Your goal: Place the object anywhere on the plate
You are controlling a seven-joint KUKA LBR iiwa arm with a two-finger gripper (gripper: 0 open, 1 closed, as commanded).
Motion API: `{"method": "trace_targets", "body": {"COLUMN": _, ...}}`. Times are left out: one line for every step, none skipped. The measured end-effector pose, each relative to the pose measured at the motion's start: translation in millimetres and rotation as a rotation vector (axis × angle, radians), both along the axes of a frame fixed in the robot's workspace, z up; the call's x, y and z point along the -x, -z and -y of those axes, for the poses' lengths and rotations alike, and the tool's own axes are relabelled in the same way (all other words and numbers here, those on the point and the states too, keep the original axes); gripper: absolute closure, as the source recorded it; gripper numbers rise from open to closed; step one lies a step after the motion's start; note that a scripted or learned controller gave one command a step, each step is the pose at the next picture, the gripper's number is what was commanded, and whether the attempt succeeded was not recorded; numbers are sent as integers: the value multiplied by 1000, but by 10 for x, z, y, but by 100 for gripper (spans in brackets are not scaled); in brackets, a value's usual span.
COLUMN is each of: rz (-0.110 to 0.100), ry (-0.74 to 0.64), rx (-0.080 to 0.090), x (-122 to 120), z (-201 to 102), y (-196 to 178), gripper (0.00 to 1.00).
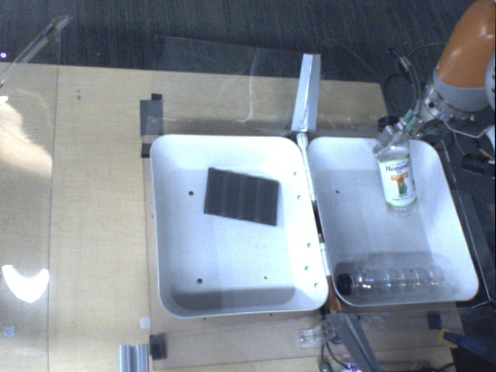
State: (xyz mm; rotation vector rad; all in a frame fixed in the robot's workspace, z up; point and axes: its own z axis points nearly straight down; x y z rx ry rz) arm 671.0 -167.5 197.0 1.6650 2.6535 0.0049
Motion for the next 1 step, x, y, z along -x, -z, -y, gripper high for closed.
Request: {"method": "trace_targets", "body": {"rz": -3, "ry": -121, "rx": -1, "x": 8, "z": -570, "y": -150, "gripper": 100}}
